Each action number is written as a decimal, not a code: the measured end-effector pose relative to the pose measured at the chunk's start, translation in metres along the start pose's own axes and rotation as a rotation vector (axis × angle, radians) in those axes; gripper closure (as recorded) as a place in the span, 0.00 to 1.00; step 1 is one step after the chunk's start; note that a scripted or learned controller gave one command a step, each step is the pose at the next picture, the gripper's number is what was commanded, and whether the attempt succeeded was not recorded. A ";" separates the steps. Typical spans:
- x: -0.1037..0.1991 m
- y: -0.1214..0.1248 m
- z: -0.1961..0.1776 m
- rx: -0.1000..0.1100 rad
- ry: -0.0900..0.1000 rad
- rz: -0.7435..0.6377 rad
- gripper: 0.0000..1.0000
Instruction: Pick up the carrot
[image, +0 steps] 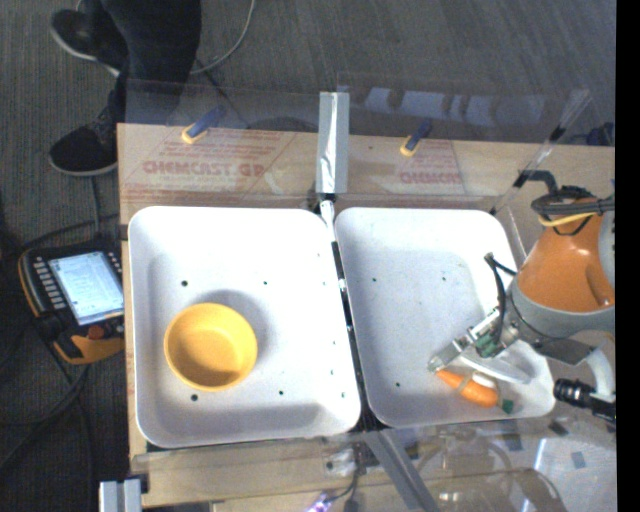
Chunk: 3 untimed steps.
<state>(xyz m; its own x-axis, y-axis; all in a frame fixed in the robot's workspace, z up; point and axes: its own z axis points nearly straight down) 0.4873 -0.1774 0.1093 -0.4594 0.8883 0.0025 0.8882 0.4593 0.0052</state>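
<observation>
So: carrot (472, 387) lies in right bin (420, 300), near front-right corner. Gripper (452, 362) sits low right over its left end, touching or just above, hard to say. Fingers look spread, not pinching carrot. Yellow bowl (210, 346) in left bin (230, 250), well apart. Arm w/ orange band (565, 275) at right.

The carrot (474, 388) (orange, lying flat) sits in the right bin's near corner.
</observation>
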 end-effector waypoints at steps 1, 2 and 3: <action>-0.004 -0.005 -0.010 0.007 0.002 -0.065 0.00; -0.002 -0.003 -0.005 0.004 0.002 -0.052 0.00; 0.004 -0.001 -0.005 0.006 0.004 -0.062 0.00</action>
<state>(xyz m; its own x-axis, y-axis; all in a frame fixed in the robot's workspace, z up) 0.4851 -0.1746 0.1147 -0.5131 0.8583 0.0063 0.8583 0.5131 -0.0003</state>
